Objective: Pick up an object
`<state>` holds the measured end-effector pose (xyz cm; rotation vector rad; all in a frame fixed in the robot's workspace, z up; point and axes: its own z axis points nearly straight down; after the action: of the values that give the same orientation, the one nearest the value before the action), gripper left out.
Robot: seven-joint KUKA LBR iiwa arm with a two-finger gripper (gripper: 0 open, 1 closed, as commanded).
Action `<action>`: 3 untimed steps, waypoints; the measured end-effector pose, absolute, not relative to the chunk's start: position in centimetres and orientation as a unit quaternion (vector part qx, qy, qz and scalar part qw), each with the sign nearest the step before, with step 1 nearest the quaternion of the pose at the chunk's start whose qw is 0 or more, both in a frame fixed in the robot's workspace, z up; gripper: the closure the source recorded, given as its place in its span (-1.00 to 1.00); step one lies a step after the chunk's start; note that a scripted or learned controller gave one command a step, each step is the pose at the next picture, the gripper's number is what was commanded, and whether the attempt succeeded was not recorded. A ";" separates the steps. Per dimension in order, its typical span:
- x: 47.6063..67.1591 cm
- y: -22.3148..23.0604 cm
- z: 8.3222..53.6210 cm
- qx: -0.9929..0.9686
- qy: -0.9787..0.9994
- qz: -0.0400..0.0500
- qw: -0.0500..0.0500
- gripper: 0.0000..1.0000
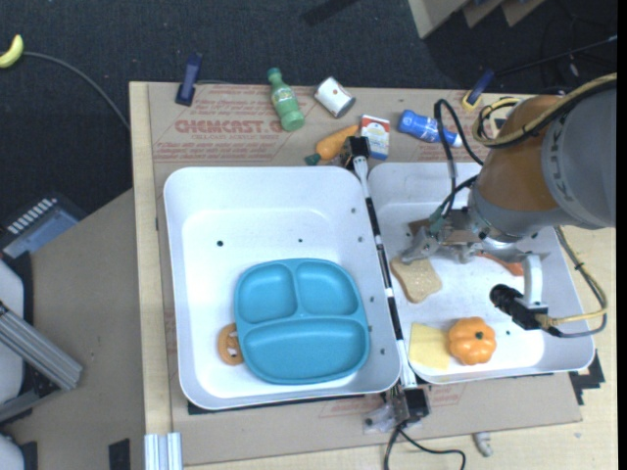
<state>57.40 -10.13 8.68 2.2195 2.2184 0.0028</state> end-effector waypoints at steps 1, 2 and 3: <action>61.2 -9.9 8.7 0.707 0.707 0.002 0.003 -1.00; 62.8 -10.9 8.7 0.707 0.707 0.002 0.002 -1.00; 66.5 -12.2 8.7 0.707 0.708 0.001 0.002 -1.00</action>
<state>66.52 -12.19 8.67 2.2170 2.2197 0.0046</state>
